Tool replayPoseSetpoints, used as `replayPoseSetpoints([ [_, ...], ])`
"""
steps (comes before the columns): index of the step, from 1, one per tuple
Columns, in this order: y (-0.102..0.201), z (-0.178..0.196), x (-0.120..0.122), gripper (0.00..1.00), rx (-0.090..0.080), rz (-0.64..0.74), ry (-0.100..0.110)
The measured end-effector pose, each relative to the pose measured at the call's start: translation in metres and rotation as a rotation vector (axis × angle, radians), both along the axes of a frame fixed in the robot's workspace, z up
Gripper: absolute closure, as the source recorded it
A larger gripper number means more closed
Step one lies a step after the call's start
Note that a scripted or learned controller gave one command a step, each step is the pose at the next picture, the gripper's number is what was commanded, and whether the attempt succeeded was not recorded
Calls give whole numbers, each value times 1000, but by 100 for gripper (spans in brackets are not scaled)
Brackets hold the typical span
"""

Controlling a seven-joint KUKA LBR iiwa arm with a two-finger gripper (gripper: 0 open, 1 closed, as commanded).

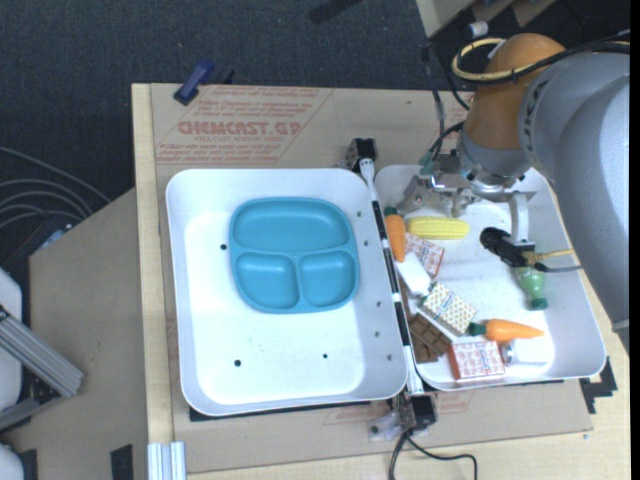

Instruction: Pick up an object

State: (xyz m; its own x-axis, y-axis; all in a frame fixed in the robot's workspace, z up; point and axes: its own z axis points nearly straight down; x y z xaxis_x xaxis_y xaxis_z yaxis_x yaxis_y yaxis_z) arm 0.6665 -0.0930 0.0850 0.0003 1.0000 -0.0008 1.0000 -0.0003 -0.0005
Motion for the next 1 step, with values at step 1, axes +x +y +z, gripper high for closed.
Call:
replayPoseSetpoints([
  [1, 0, 0, 0, 0, 0, 0, 0],
])
